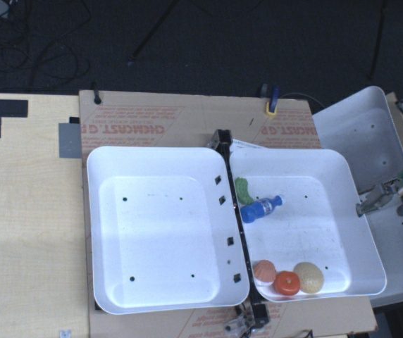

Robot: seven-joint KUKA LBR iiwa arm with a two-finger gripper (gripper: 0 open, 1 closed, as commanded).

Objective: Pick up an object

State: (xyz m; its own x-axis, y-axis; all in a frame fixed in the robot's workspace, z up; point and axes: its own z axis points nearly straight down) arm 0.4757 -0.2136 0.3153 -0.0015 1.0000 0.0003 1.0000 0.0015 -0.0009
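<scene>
At the near edge of the right bin (367, 259), three round objects are gathered in the near-left corner: a red one (287, 283) in the middle, touched on its left by a peach one (263, 270) and on its right by a beige one (309, 277). The left bin (159, 231) is set just beside the right one, and the two rims meet along a dark seam. Farther back in the right bin, a blue bottle (260, 208) is laid on its side against the shared wall, with its pale cap pointed to the right. A green object (242, 189) is tucked just behind it. At the right border, beyond the right bin's rim, a small metallic part that may be the gripper (380, 197) is seen, held low and well apart from every object. Whether it is open or closed cannot be told at this size. Behind the bins, a printed cardboard sheet (187, 122) is spread, and a tilted pale grey panel (356, 129) is seen at the far right.
</scene>
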